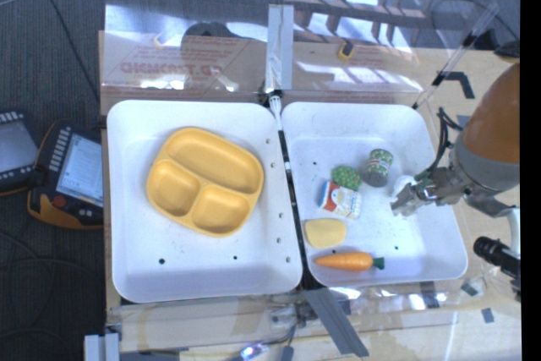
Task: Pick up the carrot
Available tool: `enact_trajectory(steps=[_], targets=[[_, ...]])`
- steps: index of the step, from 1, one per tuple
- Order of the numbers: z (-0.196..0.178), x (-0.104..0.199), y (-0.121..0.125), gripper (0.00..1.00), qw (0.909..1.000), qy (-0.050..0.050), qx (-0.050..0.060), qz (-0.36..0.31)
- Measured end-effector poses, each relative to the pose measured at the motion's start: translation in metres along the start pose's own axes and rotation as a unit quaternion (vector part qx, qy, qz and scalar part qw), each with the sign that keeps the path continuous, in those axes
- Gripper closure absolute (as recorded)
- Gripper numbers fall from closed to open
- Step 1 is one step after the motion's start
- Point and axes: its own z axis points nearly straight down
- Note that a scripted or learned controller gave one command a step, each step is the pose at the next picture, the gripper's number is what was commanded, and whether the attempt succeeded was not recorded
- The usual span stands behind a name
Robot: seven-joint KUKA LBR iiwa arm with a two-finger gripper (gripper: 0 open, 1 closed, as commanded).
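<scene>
The carrot [347,261], orange with a small green top at its right end, lies flat along the near wall of the right bin [431,139]. My gripper [408,200] hovers over the right side of that bin, up and to the right of the carrot and well apart from it. Nothing shows between its fingers. The grey arm with its orange band comes in from the right edge.
In the right bin also lie a pale yellow wedge [325,232], a small red and white carton [341,199], a green piece [345,177] and a small can [379,166]. A yellow divided plate [205,179] sits in the left bin [127,266].
</scene>
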Motion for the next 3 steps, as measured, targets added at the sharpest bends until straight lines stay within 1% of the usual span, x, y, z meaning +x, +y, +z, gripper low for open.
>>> enact_trajectory(steps=[1,2,3], targets=[[0.027,0.009,0.002,1.0,0.9923,0.002,0.002,0.124],[-0.002,0.0,0.0,1.0,0.9998,0.0,0.0,0.018],[0.023,0.028,0.003,1.0,0.9884,0.001,0.0,-0.152]])
